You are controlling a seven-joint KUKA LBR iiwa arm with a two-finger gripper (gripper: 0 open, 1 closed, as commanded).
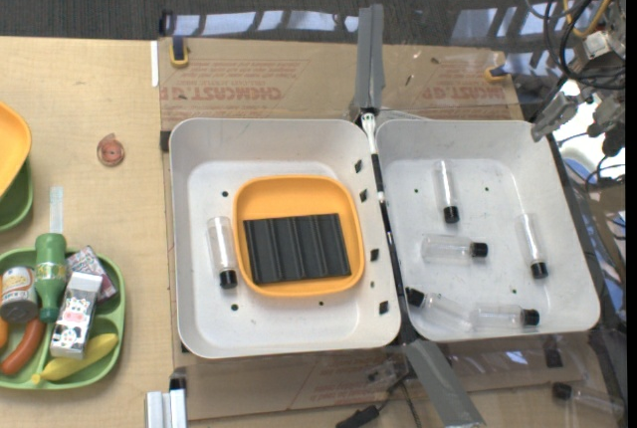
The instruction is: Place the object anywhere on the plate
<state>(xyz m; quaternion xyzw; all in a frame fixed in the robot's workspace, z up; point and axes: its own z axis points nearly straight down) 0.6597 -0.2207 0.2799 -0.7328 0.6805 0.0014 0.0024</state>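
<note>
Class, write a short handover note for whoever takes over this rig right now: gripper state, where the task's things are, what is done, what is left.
Gripper: arm barely visible at the upper right edge; state cannot be told.
Orange square plate with a dark ribbed insert: in the left white bin.
One clear plastic tube with a black cap lies beside the plate on the bin floor, touching its left edge at most, not on it.
Five more clear capped tubes lie in the right white bin.
Done: nothing on the plate yet.
Left: pick a tube and set it on the plate.
</note>
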